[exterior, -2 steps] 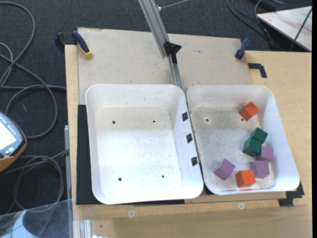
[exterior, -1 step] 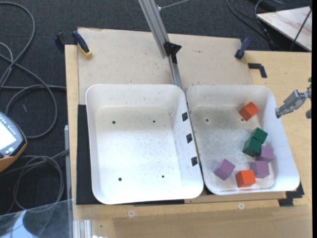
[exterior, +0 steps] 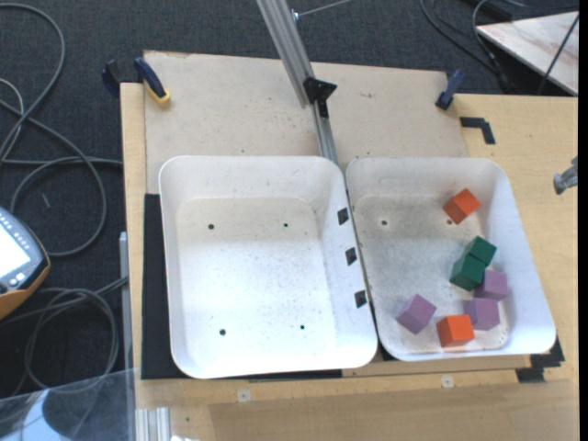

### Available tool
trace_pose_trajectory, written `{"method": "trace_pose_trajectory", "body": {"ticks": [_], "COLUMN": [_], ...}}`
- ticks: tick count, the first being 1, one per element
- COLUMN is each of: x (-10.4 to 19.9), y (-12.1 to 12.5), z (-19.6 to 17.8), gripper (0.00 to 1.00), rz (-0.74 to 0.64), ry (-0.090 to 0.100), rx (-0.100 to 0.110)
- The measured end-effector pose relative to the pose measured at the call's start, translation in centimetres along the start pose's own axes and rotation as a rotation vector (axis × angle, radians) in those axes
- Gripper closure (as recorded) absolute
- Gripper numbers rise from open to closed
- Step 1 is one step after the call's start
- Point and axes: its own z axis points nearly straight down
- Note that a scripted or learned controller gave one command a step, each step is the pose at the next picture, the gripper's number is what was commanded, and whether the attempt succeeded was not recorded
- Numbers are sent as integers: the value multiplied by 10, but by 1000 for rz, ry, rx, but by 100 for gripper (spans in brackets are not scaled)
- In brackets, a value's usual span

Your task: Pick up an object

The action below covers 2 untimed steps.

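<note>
Mostly blocks in right bin (exterior: 519, 246) — green pair (exterior: 472, 263) touching purple (exterior: 494, 284); gripper (exterior: 564, 178) state can't tell.

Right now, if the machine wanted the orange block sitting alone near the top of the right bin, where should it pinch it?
Probably from straight above, pinching two opposite flat sides of the orange block. It sits alone on the floor of the right bin, turned slightly askew, so the pinch should turn to match. The bin wall behind it is close, so the open sides look easier.
</note>
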Motion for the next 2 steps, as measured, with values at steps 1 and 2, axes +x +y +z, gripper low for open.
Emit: {"method": "trace_pose_trajectory", "body": {"ticks": [1,2], "x": [-20,35], "y": [62,16], "z": [45,114], "gripper": [0,0], "rz": [-2,-6], "ry": [3,10], "rx": [8,17]}}
